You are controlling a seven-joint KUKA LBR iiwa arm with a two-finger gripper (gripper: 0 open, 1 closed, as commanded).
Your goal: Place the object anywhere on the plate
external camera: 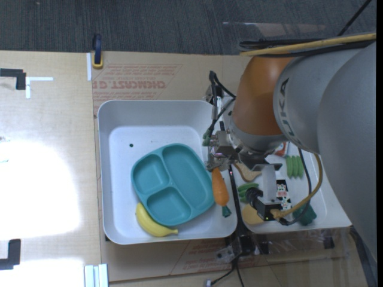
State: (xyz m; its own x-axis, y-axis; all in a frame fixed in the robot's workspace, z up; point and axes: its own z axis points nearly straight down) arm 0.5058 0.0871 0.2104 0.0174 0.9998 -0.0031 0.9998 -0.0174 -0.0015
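Over the wall shared by the two white bins, the pincer [219,160] hangs at the end of the grey arm [323,94] with its orange band [260,94]. Its metal parts sit right above the top end of a carrot [220,189], and they seem to touch it, but whether the pincer is released or clenched on it I cannot tell; the wrist hides the tips.

The carrot is a smooth orange toy, tapered, with a small green tuft at its lower end. Its long axis runs nearly up and down the view, the tuft toward the near edge of the left bin [114,160]. It lies just beside the right rim of the plate [173,184], along the bin's right wall.

The plate is teal plastic, rounded at the corners, split into three shallow compartments, and turned at a slant in the bin. A yellow banana [152,223], curved and glossy, lies against the plate's lower left edge.

The right bin [326,211] holds small toy pieces, green ones among them, partly under the arm. Both bins rest on a pale wooden surface [48,160].
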